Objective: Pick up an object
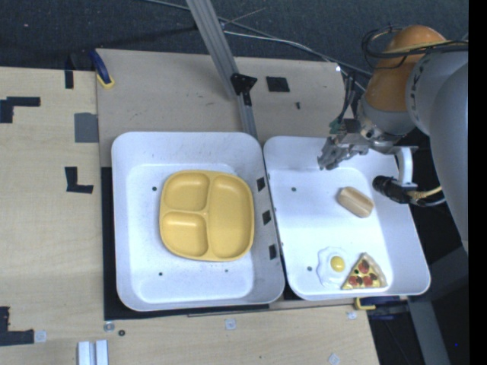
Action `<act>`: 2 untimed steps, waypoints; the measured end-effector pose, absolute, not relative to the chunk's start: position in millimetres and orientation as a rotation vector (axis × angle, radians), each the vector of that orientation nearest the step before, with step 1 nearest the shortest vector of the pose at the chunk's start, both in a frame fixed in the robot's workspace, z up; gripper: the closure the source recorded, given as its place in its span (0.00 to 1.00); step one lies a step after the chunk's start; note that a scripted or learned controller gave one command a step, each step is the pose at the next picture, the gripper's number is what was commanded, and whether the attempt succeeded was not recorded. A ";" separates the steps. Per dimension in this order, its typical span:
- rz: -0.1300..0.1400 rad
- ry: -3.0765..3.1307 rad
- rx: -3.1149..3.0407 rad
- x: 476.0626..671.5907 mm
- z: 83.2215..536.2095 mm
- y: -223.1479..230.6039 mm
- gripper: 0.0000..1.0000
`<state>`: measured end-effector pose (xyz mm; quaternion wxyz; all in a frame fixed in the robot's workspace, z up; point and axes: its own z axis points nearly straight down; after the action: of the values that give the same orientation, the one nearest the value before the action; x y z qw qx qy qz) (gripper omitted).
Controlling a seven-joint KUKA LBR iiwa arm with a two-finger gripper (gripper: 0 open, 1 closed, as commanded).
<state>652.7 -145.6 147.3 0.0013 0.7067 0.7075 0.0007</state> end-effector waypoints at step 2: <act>0.003 2.221 2.216 651.1 250.9 -154.7 1.00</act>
<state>651.1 -154.7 250.9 0.0019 0.7063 0.7079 0.0008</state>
